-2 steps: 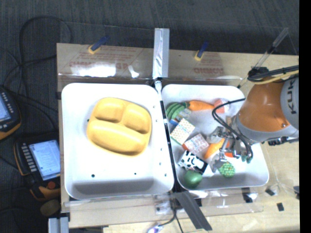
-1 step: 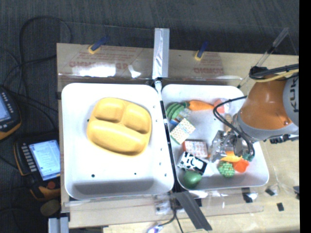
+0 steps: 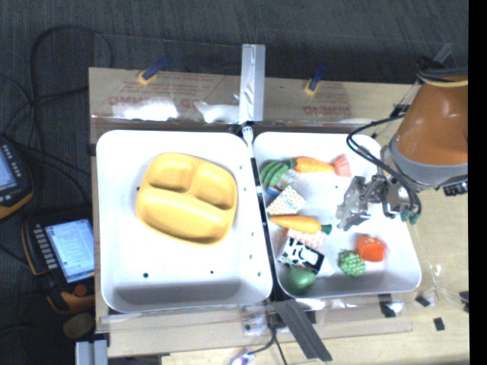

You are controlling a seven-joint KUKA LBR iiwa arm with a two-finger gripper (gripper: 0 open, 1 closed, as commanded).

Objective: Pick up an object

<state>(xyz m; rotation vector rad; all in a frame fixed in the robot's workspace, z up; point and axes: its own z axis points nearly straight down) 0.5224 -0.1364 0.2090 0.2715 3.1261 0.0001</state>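
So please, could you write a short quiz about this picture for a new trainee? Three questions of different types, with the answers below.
1. True or false: the yellow tray lies in the right bin.
2. Which toy lies nearest to the tool?
A. the red pepper
B. the green pepper
C. the striped green toy
3. Fill the gap: two orange ___, one near the far wall and one in the middle, lie in the right bin.

Key
1. False: it lies in the left bin.
2. A
3. carrots
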